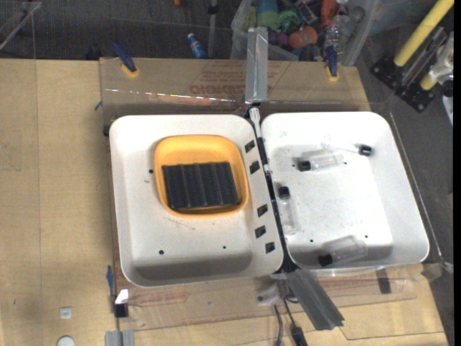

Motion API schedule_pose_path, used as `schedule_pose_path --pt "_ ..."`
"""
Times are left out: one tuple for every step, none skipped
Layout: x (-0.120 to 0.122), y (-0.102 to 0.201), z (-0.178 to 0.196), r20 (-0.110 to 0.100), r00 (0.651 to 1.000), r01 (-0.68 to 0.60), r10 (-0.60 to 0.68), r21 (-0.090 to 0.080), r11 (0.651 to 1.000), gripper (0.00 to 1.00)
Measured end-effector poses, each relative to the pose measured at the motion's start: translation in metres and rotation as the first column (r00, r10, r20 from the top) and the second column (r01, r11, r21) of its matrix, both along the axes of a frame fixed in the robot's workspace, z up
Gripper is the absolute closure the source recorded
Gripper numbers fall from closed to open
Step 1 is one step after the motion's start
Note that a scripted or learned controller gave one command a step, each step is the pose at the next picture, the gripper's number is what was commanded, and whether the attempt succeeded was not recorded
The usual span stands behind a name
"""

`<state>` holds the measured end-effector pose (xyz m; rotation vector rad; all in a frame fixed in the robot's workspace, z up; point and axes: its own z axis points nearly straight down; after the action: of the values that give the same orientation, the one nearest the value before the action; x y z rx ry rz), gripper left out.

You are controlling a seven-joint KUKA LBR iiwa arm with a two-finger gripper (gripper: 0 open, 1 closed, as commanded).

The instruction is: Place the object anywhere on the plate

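Observation:
An orange plate point(163, 157) with a raised rim lies in the left bin point(133, 236), slightly toward its back right. On the plate lies a black rectangular ridged object point(199, 184), flat and within the rim. In the right bin point(403, 193) lie several clear plastic bottles with black caps. One bottle point(322, 162) is near the back, another point(287, 209) runs along the left wall, and a third point(346, 251) rests at the front edge.
A divider with black clips point(259, 193) runs between the two bins. A small black cap point(365, 150) sits at the back right of the right bin. A crate of coloured toys point(302, 9) stands behind the bench.

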<state>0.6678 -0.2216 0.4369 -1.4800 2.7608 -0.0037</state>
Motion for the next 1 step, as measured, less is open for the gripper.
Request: schedule_pose_path --pt "0.0 0.0 -0.0005 0.0 0.968 -0.251 0.251 -0.001 0.968 1.0"
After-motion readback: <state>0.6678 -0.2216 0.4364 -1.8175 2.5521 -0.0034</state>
